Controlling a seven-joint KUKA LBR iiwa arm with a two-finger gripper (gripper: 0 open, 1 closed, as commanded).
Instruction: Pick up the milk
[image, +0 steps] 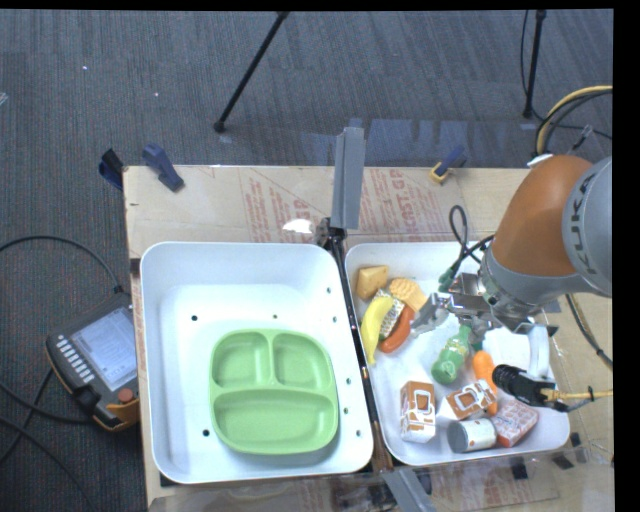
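The milk (418, 410) is a small white carton with brown-orange print. It stands near the front of the right bin (556, 420), next to a similar smaller carton (470, 400). My gripper (440, 312) hangs over the middle of the right bin, behind the milk and apart from it. It sits just above a green bottle (452, 358) and beside a red-orange hot dog (397, 328). The grey arm with its orange band (540, 225) reaches in from the right. Nothing is seen held.
The right bin also holds a banana (372, 325), a cheese wedge (372, 280), a waffle-like piece (405, 292), a carrot (483, 365), a grey can (470, 435) and a reddish box (515, 425). A green divided plate (272, 390) lies in the left bin (170, 290).
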